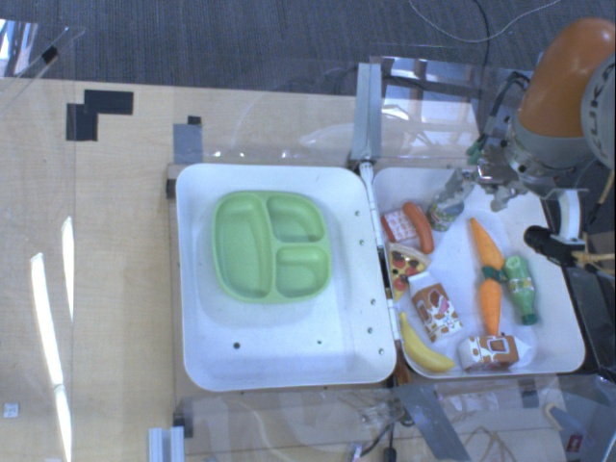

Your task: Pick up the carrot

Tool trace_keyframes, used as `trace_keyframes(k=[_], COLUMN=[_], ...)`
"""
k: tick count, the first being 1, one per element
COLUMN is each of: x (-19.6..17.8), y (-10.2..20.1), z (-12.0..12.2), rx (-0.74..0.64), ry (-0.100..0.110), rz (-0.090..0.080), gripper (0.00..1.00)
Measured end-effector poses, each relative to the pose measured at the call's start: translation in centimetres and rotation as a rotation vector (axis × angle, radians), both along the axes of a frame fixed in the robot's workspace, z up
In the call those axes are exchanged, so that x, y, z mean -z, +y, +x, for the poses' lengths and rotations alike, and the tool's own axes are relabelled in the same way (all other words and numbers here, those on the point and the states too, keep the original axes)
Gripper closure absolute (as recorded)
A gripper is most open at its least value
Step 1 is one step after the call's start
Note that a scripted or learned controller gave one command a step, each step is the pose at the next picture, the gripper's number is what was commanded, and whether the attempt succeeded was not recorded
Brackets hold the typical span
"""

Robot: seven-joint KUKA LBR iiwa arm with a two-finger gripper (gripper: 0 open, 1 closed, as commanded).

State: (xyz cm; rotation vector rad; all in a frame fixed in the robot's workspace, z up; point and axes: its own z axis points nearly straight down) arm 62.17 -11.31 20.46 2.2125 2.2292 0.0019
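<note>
Right bin [568, 354] is getting pretty crowded: two carrots [488, 272] are lying end to end with a green bottle [520, 290] crowding in just beside them on the right. A brown carton [435, 312] is sitting near on the left, with some bare floor between. Left bin [289, 354] is offering open room around the green tray [272, 246].

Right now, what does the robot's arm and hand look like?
The arm comes in at the upper right of the camera view, with a rounded, glossy orange band and a grey section below it. The hand at its end is metallic grey with small parts and a bit of green near the wrist. A thin dark cable loops over the floor behind it.
</note>
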Motion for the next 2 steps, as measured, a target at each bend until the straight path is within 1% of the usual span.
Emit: trace_keyframes(k=[1,2], x=[8.5,11.8], y=[-7.0,-9.0], z=[-1.9,0.5], rx=[-0.006,-0.022], ry=[0.0,-0.008], rz=[-0.001,0.0], gripper=[0.0,0.0])
